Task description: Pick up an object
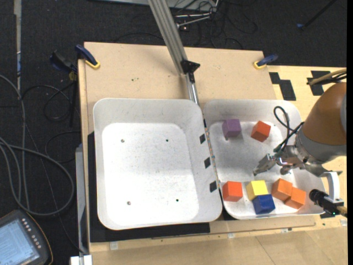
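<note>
- counter (143, 73): a tan board carrying two shallow white bins side by side, with dark floor and cables around it.
- left bin (105, 148): white, speckled with dark flecks.
- right bin (242, 112): holds all the blocks, and the arm (326, 128) reaches into it from the right.
- purple block (231, 128): near the far wall of the right bin, with an orange block (261, 131) just beside it on its right.
- near-wall group: an orange block (233, 190) at the left, a yellow block (257, 189) just beside it, and a blue block (264, 203) touching the yellow block's near side.
- two more orange blocks (289, 192): close together to the right of the yellow block, beside the near right wall.
- end effector (268, 164): low over the bare middle of the right bin, between the far pair and the near group, pointing left; its fingers stand apart with nothing between them.
- metal pole (168, 29): slants down from the top toward the gap between the bins.
</note>
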Action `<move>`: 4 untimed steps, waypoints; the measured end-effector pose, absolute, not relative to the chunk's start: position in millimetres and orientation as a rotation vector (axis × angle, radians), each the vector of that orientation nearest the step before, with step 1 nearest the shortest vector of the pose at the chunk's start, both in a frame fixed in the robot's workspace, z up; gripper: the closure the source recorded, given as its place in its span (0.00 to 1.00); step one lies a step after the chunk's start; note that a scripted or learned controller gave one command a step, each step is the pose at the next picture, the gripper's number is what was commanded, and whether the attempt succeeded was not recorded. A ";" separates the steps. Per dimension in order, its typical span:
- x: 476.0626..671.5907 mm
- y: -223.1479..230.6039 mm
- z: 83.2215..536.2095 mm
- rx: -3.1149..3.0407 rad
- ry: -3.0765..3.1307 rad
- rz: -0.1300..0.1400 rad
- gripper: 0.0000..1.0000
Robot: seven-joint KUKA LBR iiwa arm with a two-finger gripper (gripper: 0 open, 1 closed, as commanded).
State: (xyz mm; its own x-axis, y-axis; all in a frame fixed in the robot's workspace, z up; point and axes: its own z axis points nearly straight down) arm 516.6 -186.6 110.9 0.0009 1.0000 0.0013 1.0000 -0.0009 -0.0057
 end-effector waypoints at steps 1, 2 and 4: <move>516.7 -186.2 94.7 -2.221 -2.220 0.001 0.00; 517.5 -186.2 105.6 -2.223 -2.223 -0.002 1.00; 519.7 -184.1 193.7 -2.223 -2.230 -0.004 1.00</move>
